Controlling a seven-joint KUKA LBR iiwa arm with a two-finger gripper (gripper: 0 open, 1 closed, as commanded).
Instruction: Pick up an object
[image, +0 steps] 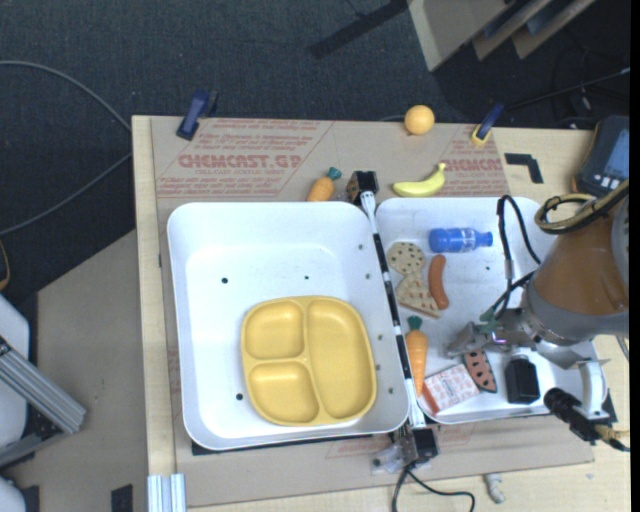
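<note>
The right bin (520, 212) holds a blue bottle (460, 240), a brown cracker (405, 258), a sausage (438, 282), a toast slice (413, 296), a carrot (416, 352), a red-and-white packet (450, 386), a watermelon slice (483, 369) and a black block (522, 380). My gripper (474, 341) is low in that bin's front half, just above the watermelon slice and right of the carrot. The grey wrist and orange band rise behind it to the right and hide the bin's right part.
The left bin (200, 250) carries a yellow divided plate (308, 358). Behind the bins on the bench lie a banana (420, 183), an orange ball (420, 120), a small carrot (322, 188) and two blue clips (195, 115). Cables loop near the arm.
</note>
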